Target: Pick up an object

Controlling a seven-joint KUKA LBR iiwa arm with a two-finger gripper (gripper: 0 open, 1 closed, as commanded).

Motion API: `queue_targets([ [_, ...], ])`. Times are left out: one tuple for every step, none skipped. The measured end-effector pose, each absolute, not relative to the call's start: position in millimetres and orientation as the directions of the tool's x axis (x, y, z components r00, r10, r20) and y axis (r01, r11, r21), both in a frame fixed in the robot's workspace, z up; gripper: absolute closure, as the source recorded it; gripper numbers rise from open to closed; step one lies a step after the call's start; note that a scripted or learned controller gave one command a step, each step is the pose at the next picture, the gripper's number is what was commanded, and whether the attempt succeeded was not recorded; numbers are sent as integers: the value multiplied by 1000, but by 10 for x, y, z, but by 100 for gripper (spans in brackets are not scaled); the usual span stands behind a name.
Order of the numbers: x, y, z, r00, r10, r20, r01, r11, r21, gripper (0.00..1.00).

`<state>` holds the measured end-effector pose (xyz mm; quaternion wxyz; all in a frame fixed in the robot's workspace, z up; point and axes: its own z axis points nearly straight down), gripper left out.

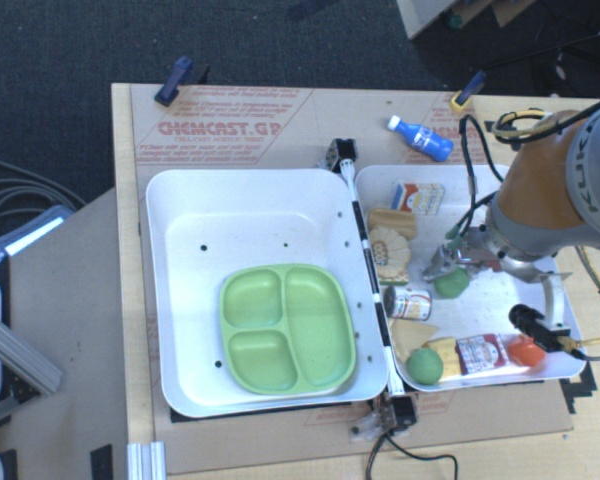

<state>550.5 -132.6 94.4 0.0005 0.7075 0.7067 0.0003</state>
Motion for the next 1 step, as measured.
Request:
queue_targets([
  [5750,-564,2048,-1,1000,1,1000,1,2,100],
])
